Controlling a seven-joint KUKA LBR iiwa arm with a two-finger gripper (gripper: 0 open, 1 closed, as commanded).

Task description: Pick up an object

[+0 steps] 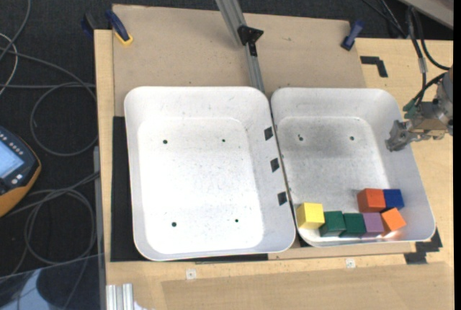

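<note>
Blocks: a cluster lies in the near right corner of the right bin (328, 110) — yellow block (311, 214), two green blocks (333, 223) (354, 223), purple block (373, 222), two orange blocks (392, 219) (371, 199) and a blue block (393, 197), packed touching one another.
Left bin (194, 103): sits just beside the right one on the bench (187, 42).
End effector (398, 137): hangs over the right bin's right rim, well apart from the blocks; whether it is released or clenched, I cannot tell; nothing visible in it.
Pole (227, 2): slants up from between the bins.
</note>
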